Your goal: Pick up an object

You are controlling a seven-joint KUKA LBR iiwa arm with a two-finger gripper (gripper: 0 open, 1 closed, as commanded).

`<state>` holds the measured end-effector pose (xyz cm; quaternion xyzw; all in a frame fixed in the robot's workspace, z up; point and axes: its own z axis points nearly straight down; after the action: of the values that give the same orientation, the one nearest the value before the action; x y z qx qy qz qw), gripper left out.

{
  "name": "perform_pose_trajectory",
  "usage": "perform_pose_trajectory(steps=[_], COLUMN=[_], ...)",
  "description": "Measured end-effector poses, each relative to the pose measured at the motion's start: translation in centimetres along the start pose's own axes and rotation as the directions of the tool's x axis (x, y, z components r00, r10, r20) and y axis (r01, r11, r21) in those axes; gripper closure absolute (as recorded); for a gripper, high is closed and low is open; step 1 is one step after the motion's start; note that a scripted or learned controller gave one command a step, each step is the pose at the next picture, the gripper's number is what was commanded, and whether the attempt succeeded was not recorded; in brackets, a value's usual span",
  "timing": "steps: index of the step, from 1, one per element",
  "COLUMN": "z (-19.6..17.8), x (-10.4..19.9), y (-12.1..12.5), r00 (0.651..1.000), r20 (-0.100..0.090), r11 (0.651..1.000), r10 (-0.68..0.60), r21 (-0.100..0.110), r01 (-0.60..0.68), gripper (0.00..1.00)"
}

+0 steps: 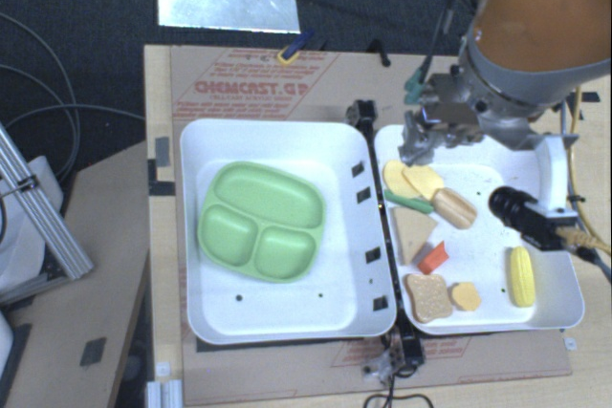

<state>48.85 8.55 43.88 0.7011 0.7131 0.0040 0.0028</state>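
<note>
The bench point(258, 76) carries two white bins point(210, 234) — side by side.

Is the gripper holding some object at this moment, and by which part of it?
It cannot be told. The gripper is low over the far left corner of the right bin, just above the pale yellow toy pieces, but no object shows in its grasp.

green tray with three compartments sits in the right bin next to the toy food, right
Not quite: the camera view shows the green tray with three compartments in the left bin, alone. The toy food, such as the corn cob, lies in the right bin.
</note>
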Motion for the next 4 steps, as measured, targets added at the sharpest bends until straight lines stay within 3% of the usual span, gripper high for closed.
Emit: perform_pose_trajectory(steps=[1,2,3,4], z=[-1.1,12.9,9.4,5.0], x=[0.0,2.4,-2.9,-0.3], y=[0.1,0.9,-0.3,-0.2], r00=[1.000,1.000,1.000,1.000], r20=[-0.001,0.004,0.002,0.000], r11=[1.000,1.000,1.000,1.000], r10=[-0.006,0.015,0.020,0.011], r21=[-0.003,0.022,0.004,0.003], r01=[0.006,-0.015,-0.020,-0.011], gripper=[1.00,1.00,1.00,1.00])
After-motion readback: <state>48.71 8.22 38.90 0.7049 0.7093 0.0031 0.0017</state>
